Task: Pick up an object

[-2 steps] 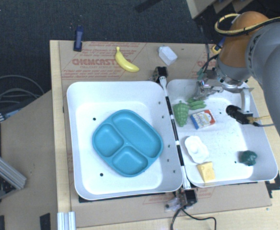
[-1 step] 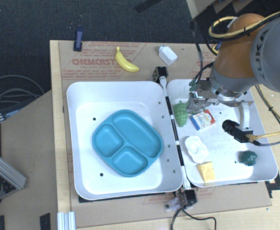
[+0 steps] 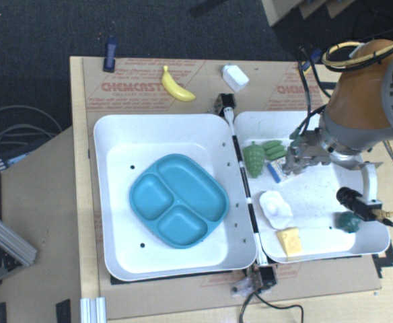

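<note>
My gripper [image 3: 292, 163] hangs low in the right bin [image 3: 317, 251], at its upper middle, under the orange-banded wrist. Just left of it lie a green leafy toy [image 3: 254, 159] and a second green piece [image 3: 274, 149]. A small blue stick-like item [image 3: 274, 173] lies right at the gripper's lower left; whether it touches is unclear. Further down in the bin sit a white lumpy object [image 3: 275, 207] and a yellow block [image 3: 289, 240]. A dark teal object [image 3: 348, 222] rests near the bin's right wall.
The left bin [image 3: 116, 147] bears a blue divided plate [image 3: 177, 199]. A yellow banana [image 3: 175, 86] and a small white box [image 3: 235, 77] lie on the cardboard behind the bins. A black fitting [image 3: 355, 202] juts over the right bin's right side.
</note>
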